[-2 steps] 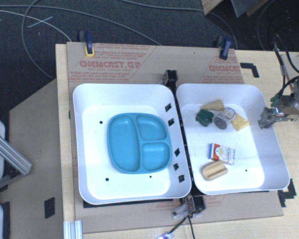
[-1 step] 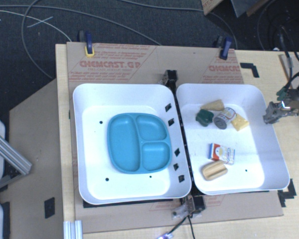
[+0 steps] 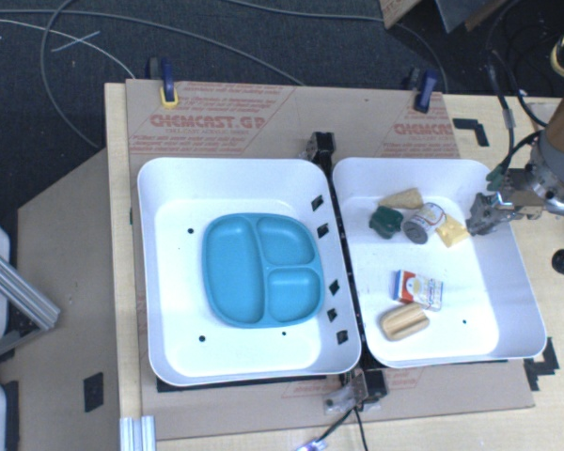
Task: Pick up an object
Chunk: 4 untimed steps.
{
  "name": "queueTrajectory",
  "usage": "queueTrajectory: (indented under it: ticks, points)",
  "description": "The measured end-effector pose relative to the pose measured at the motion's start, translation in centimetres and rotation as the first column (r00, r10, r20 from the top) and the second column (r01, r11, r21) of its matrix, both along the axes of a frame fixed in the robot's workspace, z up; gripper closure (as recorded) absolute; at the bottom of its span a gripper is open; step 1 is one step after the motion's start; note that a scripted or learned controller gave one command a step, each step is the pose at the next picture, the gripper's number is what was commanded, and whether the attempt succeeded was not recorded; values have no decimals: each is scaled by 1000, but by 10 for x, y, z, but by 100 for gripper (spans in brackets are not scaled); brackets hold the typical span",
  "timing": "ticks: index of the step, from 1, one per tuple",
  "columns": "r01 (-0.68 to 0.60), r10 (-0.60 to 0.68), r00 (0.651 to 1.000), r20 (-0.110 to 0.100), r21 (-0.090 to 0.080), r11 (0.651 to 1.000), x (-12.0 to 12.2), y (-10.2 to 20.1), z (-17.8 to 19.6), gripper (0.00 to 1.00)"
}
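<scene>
So far nothing is lifted: you have the gripper (image 3: 482, 212) low at the right bin's (image 3: 508, 289) 2 o'clock edge, arm coming in from 3 o'clock. How its grip stands you cannot tell from this slant; nothing shows caught in it.

Candidates all lie on the right bin's floor:
- yellow block (image 3: 453, 233), just beside the gripper at its 8 o'clock, nearest reach
- grey can (image 3: 419, 224), touching or nearly touching the block, at its 9 o'clock
- dark green piece (image 3: 386, 220) and tan wedge (image 3: 401, 199), toward 10 o'clock, crowded together
- red-and-white packet (image 3: 417, 289) mid-bin
- tan roll (image 3: 404, 322) at 6 o'clock, just beside the packet

Left to do, by my reading: descend, close, lift.

Obstacles: the cluster leaves little room around the can; the bin wall sits close behind the gripper. Left bin (image 3: 169, 252) holds a blue divided plate (image 3: 261, 269), well apart.
</scene>
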<state>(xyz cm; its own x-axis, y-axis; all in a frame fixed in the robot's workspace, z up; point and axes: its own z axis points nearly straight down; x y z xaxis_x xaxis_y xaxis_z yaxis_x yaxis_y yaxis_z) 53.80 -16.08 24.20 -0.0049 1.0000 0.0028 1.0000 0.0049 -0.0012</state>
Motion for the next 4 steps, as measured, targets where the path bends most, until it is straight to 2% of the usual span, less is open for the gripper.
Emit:
queueTrajectory:
  ticks: [1,3,4]
  points:
    - [-1,1,1000,-1,0,1000,11,50,-12,100]
    - [-2,2,1000,-1,0,1000,25,170,-28,100]
    - [-3,3,1000,2,0,1000,26,232,-23,100]
